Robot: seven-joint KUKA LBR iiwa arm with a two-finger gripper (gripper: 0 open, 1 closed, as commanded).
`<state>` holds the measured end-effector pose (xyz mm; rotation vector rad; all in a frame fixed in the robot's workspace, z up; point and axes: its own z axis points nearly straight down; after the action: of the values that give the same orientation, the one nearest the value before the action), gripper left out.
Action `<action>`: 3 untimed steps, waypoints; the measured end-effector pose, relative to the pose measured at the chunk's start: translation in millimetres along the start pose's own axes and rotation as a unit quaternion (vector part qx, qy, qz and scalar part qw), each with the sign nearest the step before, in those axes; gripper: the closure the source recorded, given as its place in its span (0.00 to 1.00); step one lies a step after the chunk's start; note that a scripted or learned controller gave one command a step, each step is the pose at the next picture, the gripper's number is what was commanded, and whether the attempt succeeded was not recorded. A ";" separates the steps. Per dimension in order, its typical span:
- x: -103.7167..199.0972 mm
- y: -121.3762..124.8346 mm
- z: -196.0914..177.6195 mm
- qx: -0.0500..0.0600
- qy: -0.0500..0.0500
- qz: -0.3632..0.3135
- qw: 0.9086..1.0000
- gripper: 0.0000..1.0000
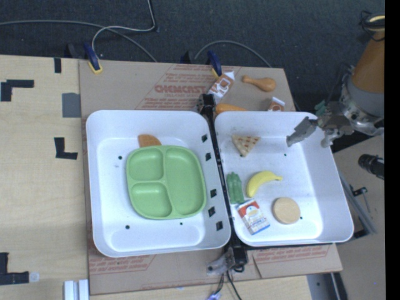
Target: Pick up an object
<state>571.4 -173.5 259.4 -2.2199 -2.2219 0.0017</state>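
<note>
While gripper (310,132) hangs over right bin (325,186) rim, jaws apart, we risk clipping rim, missing banana (263,182).

You are looking down at a light wooden bench (37,186) with black tape marks (62,149) on it. A brown cardboard sheet (150,86) lies on top, held by two blue and yellow clamps (94,60). Behind the bench you see dark carpet (262,11) with thin grey cables (150,8) looping across it.
</note>
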 end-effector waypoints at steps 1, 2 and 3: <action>56.9 39.8 83.5 0.001 0.001 0.000 1.000 0.00; 70.4 66.3 160.1 0.001 0.000 0.000 1.000 0.00; 69.2 97.8 173.9 -0.001 0.000 -0.001 1.000 0.00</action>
<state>668.9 -104.2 85.4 -2.2193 -2.2247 -0.0011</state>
